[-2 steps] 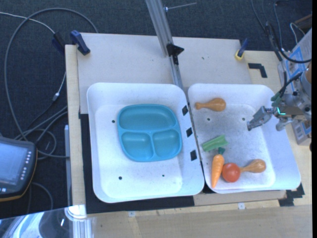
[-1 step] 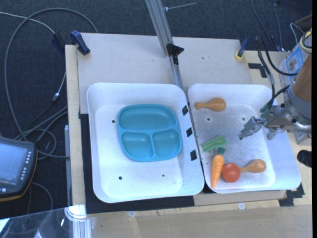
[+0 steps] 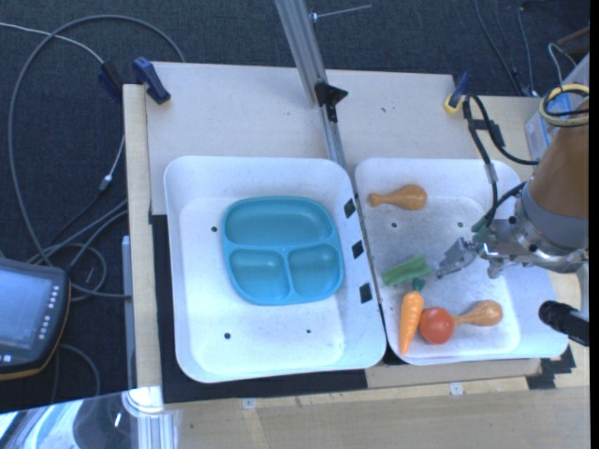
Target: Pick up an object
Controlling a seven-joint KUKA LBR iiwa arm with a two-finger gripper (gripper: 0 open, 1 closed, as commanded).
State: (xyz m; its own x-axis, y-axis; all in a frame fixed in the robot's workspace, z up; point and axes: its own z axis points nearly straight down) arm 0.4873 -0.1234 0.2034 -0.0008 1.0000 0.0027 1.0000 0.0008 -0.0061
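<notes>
A green pepper-like piece (image 3: 404,271) lies near the middle of the right bin (image 3: 374,181), its long axis running from lower left up to upper right, roughly level with the bin floor. The gripper (image 3: 456,256) sits just to its right, reaching in from the right side, with its thin grey fingers pointing left toward the green piece; nothing is seen between them, and whether they are spread or pressed together cannot be told at this size.

Just below the green piece, an orange carrot (image 3: 410,321) stands almost upright in the picture, broad end at the top and tip pointing down toward the bin's near edge. A red tomato (image 3: 436,325) touches the carrot's right side. A tan drumstick (image 3: 479,314) lies just beside the tomato, its fat end to the right. A second drumstick (image 3: 400,197) rests near the far edge of the same bin (well apart from the others), lying nearly flat across the picture with its fat end to the right.

The left bin (image 3: 187,279) holds a blue divided plate (image 3: 281,249) with three compartments
</notes>
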